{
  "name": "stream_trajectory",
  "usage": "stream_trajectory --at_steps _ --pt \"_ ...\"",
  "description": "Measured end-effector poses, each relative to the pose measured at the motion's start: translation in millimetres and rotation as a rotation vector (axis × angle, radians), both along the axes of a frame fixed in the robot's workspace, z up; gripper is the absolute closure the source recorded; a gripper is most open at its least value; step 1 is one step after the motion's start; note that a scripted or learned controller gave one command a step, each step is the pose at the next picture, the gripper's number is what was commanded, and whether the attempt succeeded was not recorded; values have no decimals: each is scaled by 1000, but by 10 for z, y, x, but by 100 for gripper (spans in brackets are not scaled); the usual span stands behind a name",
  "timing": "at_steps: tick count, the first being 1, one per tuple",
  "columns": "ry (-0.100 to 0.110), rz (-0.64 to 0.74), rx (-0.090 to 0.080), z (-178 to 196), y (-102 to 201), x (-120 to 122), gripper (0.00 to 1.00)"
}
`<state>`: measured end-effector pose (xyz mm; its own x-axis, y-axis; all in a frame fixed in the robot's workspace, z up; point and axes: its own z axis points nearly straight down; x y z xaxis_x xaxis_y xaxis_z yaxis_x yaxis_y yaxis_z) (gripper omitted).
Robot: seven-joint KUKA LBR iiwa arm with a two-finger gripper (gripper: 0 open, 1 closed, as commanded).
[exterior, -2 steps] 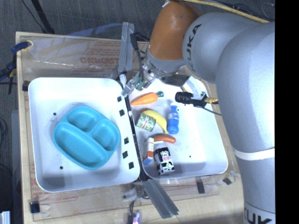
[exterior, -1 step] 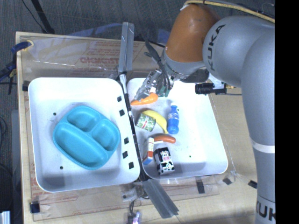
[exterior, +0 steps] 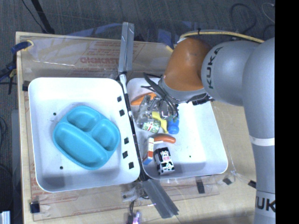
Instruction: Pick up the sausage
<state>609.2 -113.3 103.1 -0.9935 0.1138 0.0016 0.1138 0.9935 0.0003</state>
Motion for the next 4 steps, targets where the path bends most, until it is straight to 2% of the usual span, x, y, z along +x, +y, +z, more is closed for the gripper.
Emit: stream_trajectory --at_steps 1,2,3,4 --pt "4 57 -14 -67 87 206 100" --pt "-4 -293 -8 -93 59 349 100" --pt "-3 -387 -12 -88 74 325 100" --pt "-8 -296 -12 -76 86 401 100"
